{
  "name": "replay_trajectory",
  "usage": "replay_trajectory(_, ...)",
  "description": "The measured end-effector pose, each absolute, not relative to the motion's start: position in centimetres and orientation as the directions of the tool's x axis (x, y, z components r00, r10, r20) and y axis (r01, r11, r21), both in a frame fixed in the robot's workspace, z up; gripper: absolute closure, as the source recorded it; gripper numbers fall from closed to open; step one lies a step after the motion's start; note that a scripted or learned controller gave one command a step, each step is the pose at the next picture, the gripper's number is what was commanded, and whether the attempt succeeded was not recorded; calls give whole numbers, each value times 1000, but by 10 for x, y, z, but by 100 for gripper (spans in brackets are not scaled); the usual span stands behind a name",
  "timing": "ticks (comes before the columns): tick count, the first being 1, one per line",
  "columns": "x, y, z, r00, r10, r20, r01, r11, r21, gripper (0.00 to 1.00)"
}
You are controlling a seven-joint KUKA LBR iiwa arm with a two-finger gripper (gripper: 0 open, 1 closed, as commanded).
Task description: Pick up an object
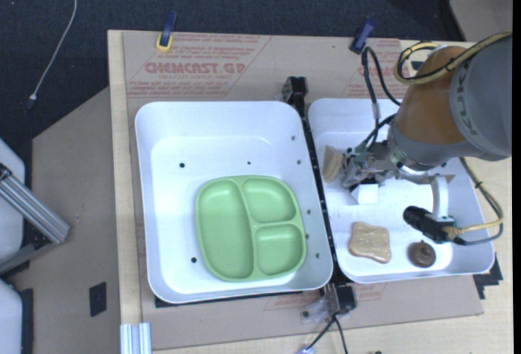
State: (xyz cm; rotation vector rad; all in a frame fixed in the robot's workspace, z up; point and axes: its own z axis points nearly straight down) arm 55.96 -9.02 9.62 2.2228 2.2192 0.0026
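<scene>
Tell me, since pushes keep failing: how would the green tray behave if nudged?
The green tray looks like rigid moulded plastic, so it would probably slide as one piece, not flex. It lies flat and low in the left bin, so tipping seems unlikely. Both look smooth, so it may skid easily.

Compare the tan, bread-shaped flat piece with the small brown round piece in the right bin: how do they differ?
The tan, bread-shaped flat piece is larger and paler, with an uneven, roughly square outline. The small brown round piece is darker, smaller and disc-like. The tan piece lies nearer the divider between the bins; the brown one lies nearer the bin's outer corner. Both rest loose on the right white bin floor.
</scene>
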Motion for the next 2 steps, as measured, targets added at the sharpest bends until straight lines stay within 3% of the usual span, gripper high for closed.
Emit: replay_trajectory(2, 562, -89, 201, -1, 1000, -1, 1000, 1, 5, 100)
